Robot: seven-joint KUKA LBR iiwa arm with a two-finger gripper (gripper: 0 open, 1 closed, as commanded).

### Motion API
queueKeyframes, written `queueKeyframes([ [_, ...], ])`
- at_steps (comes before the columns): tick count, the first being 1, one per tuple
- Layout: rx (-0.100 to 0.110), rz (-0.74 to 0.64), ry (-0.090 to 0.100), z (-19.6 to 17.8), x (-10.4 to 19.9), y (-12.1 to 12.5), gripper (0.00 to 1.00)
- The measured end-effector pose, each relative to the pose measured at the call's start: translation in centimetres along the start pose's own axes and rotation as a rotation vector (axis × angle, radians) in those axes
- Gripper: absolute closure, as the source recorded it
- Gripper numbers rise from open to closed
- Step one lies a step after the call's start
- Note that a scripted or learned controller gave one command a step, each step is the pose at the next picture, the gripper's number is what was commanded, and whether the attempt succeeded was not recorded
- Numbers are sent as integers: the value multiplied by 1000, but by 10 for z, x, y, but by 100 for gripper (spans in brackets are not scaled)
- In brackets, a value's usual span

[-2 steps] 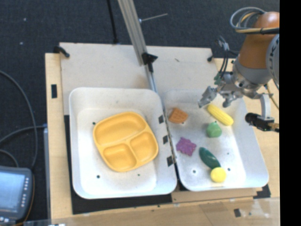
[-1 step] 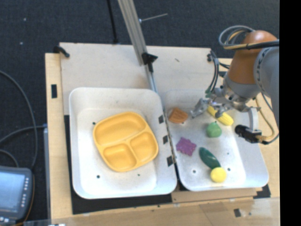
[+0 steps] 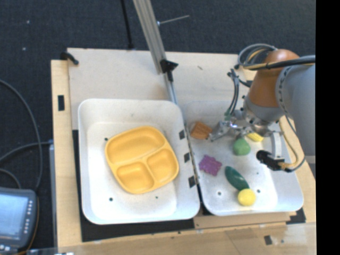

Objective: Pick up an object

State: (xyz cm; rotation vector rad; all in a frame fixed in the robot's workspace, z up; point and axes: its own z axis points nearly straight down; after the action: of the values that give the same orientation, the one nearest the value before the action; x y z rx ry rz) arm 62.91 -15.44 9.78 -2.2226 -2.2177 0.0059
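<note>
the light green ball (image 3: pixel 241 146) lies in the right bin (image 3: pixel 284 195), just under the gripper (image 3: pixel 245 132), with a small yellow piece (image 3: pixel 254 137) touching it. whether the jaws are open or closed cannot be told from here. the arm (image 3: pixel 271 84) reaches in from the right, wrist bent down over the bin. no readable writing on anything.

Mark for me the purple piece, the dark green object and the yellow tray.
purple piece (image 3: pixel 210 165), camera view, right bin: its middle.
dark green object (image 3: pixel 236 178), camera view, right bin: mid-body.
yellow tray (image 3: pixel 141 158), camera view, left bin: the divider where its three compartments meet.
</note>
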Motion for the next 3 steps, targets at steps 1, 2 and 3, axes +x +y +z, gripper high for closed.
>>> queueKeyframes([
  [1, -8, 3, -1, -15, -1, 2, 100],
  [2, -9, 4, 0, -63, 0, -4, 100],
  [3, -11, -5, 0, -111, 6, 1, 100],
])
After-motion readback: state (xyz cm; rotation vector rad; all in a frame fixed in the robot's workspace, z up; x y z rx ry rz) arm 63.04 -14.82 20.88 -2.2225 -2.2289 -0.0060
